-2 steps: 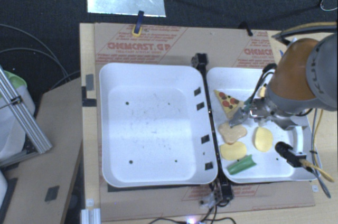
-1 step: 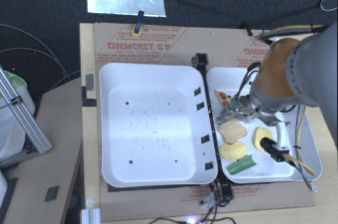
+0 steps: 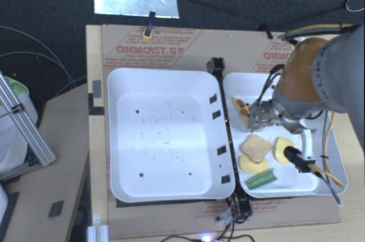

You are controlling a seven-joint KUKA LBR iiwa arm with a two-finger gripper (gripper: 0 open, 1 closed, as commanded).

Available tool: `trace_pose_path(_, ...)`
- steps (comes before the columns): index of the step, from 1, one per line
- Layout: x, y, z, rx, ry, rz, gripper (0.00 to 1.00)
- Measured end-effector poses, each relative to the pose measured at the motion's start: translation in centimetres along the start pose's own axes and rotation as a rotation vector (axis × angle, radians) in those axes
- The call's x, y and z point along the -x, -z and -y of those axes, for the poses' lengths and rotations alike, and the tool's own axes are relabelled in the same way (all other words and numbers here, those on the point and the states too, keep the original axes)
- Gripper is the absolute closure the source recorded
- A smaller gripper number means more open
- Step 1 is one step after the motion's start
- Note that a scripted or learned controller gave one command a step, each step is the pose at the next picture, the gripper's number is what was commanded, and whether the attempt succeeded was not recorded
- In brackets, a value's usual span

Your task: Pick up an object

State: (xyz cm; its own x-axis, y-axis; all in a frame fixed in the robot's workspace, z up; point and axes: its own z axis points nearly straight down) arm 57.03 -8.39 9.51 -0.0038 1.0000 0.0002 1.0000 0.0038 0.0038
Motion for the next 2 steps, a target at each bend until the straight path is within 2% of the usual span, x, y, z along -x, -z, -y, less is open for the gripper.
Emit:
trace_pose_path(1,-12.0,9.4,1.9,0.006,0.012,-0.007,1.00)
trace_pose_path(2,-18.3,21.3,0.4,0.012,0.009,-0.005,1.00)
